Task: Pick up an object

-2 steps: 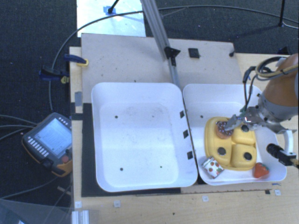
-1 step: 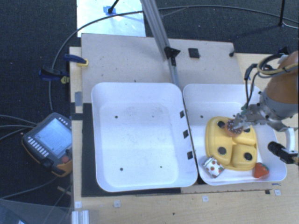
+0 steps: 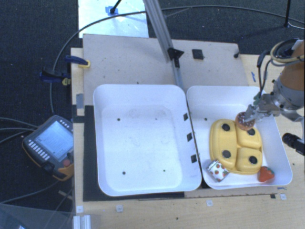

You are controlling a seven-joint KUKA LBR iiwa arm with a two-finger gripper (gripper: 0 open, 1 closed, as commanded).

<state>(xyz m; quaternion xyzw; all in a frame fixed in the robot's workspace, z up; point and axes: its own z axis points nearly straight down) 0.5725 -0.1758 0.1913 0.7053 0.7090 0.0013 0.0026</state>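
In the right bin (image 3: 205,99) lies a yellow moulded tray-like object (image 3: 237,147) with dark spots. A small white cube with red and green marks (image 3: 217,170) sits at its lower left corner. A red strawberry-like object (image 3: 266,174) rests in the bin's lower right corner. My gripper (image 3: 246,121) reaches in from the right and hangs over the yellow object's upper edge. A small round brownish shape shows at its tip; whether that is a held thing or part of the gripper is unclear.
The left bin (image 3: 140,137) stands beside the right one with black clips (image 3: 189,136) along the shared rim. A teach pendant (image 3: 50,147) lies off the bench at the left. A grey pole (image 3: 159,25) slants down to the bins' back edge.
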